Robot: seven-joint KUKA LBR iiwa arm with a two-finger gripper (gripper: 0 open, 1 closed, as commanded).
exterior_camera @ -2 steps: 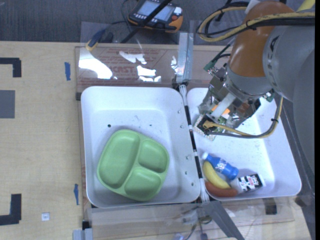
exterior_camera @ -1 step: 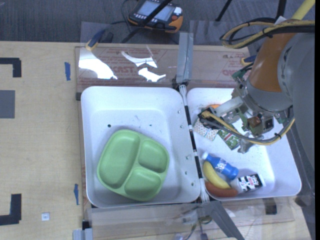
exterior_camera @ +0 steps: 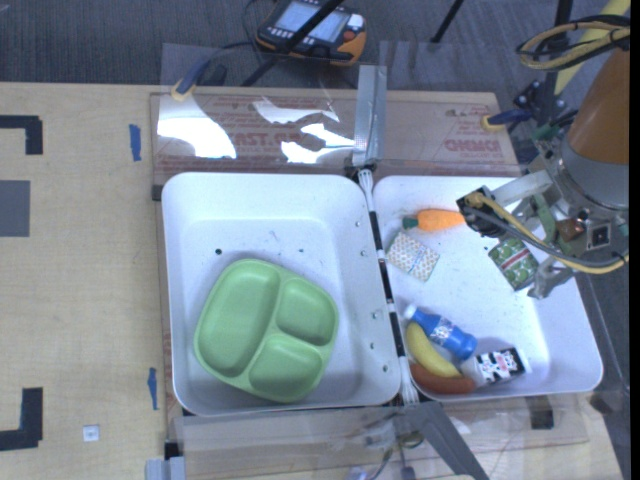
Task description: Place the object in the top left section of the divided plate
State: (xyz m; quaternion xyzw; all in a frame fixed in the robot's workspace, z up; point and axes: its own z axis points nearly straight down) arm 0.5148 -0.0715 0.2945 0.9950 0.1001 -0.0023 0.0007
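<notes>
Overhead view of the surface with two white bins. The left bin contains the green divided plate, all sections bare. The right bin, just beside the plate's bin, contains a carrot, a patterned packet, a green packet, a blue bottle, a banana, a red item and a black-and-white box. The tool hangs over that bin's far side, well apart from the plate; whether it is wide or narrow cannot be told
</notes>
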